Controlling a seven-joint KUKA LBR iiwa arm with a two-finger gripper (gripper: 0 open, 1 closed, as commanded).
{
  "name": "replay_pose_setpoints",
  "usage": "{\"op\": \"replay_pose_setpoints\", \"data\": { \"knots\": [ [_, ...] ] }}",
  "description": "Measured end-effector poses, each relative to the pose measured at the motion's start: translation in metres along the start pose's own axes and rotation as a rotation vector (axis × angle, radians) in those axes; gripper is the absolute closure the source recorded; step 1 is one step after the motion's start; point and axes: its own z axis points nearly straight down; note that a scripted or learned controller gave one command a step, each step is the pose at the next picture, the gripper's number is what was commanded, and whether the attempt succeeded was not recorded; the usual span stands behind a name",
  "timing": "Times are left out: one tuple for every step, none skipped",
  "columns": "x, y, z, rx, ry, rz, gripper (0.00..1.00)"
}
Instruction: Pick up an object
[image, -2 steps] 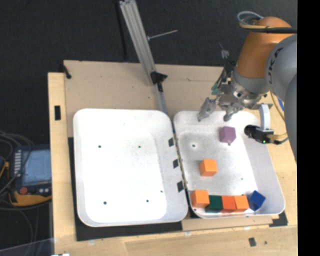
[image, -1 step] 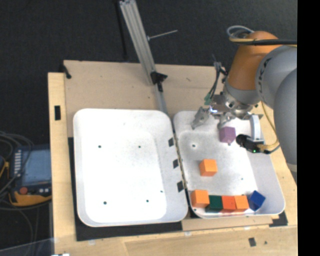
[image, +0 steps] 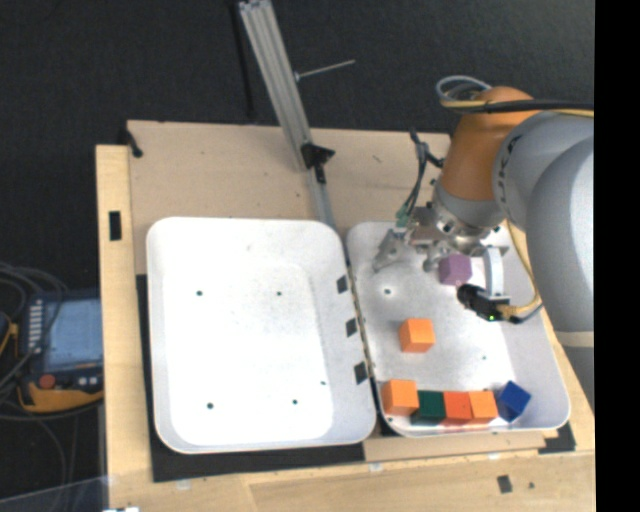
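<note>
Now the grey arm reaches in from the right of the frame, bent downward over the upper part of the right bin, with its orange band above the wrist. The gripper points down, and a small purple block sits between its fingers, so they are closed on it, above the bin floor. Below it, an orange cube lies alone near the bin's middle. Along the lower edge stand an orange block, a green block, two more orange ones and a blue block. The left bin is at centre left.
</note>
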Motion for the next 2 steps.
{"op": "replay_pose_setpoints", "data": {
  "knots": [
    [-0.001, 0.002, -0.014, -0.008, 0.001, 0.003, 1.0],
    [0.005, -0.004, -0.066, -0.01, 0.001, -0.003, 1.0]
  ]
}}
